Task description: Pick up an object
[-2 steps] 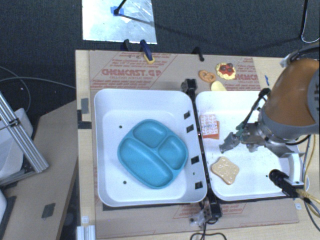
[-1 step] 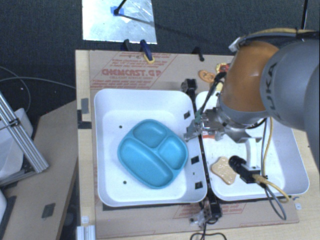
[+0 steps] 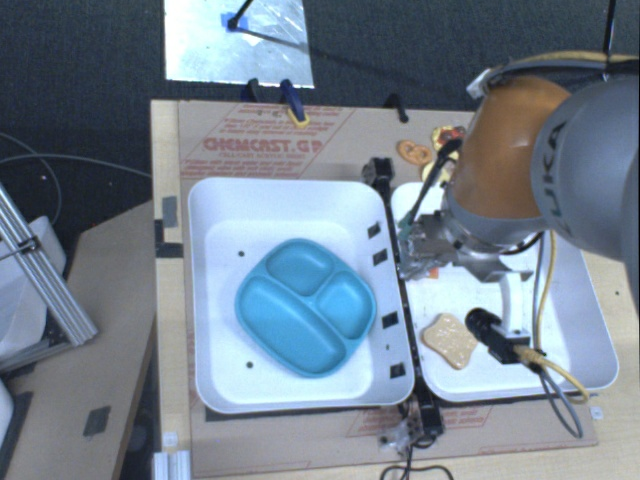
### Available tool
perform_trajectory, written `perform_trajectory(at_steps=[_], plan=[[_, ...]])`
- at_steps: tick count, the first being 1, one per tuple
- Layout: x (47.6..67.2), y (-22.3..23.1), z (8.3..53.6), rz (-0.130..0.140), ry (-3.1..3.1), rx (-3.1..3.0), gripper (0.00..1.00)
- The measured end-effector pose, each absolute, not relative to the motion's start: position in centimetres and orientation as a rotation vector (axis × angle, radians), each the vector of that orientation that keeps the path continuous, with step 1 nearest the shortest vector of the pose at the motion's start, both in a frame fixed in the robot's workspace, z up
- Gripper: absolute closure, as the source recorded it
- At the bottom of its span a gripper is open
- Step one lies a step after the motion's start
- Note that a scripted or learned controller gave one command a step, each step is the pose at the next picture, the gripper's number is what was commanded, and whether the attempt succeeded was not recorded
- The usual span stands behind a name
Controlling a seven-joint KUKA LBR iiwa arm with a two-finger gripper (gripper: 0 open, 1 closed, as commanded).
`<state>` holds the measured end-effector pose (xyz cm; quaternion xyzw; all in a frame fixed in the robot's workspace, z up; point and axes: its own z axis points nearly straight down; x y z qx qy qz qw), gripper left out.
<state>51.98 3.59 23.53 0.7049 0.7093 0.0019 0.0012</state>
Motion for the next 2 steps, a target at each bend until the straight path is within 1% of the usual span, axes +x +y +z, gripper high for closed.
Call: perform_trajectory(at_steps=[1, 2], plan=[[48.6, 9.8, 27.9, 0.010, 2.232, 2.209, 1.00], [49.7, 6.9, 44.2, 0.029, 2.215, 2.209, 1.00]])
